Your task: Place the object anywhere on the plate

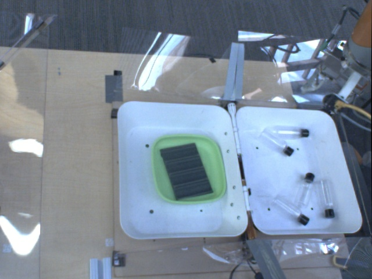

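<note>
A green square plate (218, 170) lies in the left white bin (131, 214). Flat on the middle of the plate rests a dark grey ribbed rectangular block (186, 171). The arm, with its orange band (361, 35), stands at the top right, beyond the far right corner of the right bin (261, 220). My gripper (339, 77) hangs there above the bench, well away from the plate and the block, and nothing shows between its fingers.
Several clear vials with black caps lie scattered in the right bin, such as one (285, 134) at the back and one (327, 199) at the front right. A grey metal bar (234, 74) stands behind the seam between the bins.
</note>
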Controlling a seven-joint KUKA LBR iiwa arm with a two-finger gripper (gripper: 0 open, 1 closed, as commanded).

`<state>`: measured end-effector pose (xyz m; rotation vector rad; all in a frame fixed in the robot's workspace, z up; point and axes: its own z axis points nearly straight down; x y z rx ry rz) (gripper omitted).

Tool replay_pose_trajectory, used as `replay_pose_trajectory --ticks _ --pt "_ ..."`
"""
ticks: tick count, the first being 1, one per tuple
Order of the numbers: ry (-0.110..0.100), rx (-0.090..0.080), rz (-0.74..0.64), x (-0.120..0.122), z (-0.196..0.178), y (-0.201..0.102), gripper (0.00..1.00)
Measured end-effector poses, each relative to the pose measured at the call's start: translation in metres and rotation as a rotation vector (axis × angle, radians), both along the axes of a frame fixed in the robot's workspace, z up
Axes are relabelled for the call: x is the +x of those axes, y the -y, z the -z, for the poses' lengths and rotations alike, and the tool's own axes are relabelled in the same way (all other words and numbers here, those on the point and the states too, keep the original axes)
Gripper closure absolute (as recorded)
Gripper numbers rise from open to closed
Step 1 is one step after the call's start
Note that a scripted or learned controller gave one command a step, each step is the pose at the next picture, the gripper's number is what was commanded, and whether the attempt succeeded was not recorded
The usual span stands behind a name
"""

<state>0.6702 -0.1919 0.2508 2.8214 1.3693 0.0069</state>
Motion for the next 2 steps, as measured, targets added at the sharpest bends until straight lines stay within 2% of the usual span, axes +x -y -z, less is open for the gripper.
replay_pose_trajectory --ticks 1,2 --pt "0.005 -0.001 0.073 -0.015 -0.049 0.006 0.00" --pt "-0.003 0.003 0.116 -0.023 -0.026 -0.062 0.00"
